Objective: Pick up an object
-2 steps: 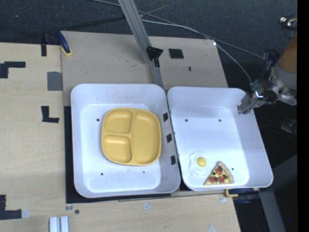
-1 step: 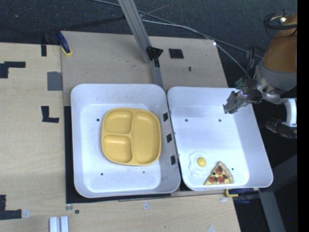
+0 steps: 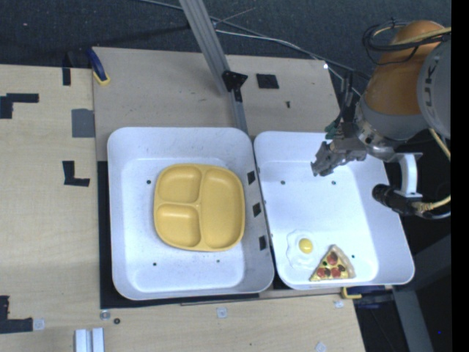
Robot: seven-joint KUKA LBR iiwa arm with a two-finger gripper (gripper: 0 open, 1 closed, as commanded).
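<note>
Arm (image 3: 410, 72): rounded grey casing w/ wide orange band at the top, glossy. Black cables loop over the orange part and run down the wrist. Hand (image 3: 326, 163): dark grey/black metal, blocky, small green spot at its mount. White bracket w/ black fitting on the casing's underside.

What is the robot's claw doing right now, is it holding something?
Gripper: cannot be told; it hangs over the right white bin, nothing seen in it.
</note>
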